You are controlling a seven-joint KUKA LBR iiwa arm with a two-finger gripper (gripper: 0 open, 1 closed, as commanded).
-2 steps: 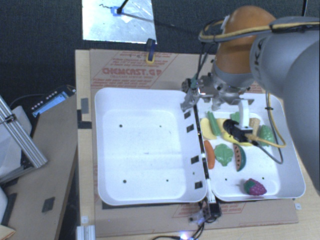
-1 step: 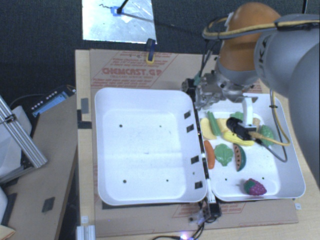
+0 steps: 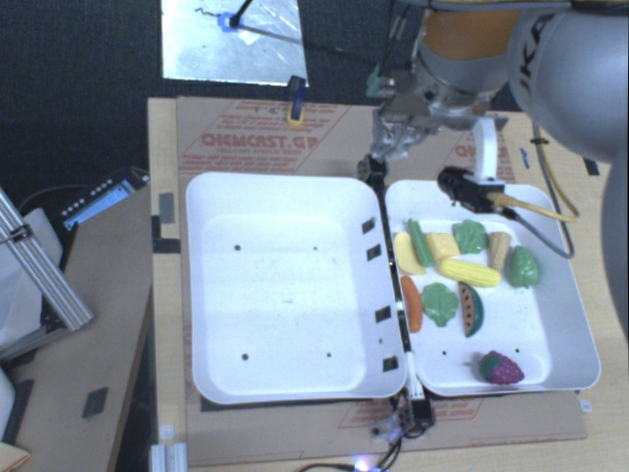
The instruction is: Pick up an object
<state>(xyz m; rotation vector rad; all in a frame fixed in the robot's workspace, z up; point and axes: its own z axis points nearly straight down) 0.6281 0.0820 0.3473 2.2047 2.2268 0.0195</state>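
Overhead, the jaws hang at the bins' far rim, spread or pressed together can't tell; nothing seen between them. Toy veg, incl. corn cob, lie below-right in right bin. Pick not yet done.

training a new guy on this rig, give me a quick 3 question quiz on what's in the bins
1. True or false: the toy food lies in the right bin.
2. Which item lies nearest the camera? A) purple grapes B) corn cob C) carrot
3. Fill in: the hand hangs above the far end of the ____ between the two bins.

Key
1. True; the left bin holds none of it.
2. A, the purple grapes; the corn cob and carrot lie farther back.
3. Divider.
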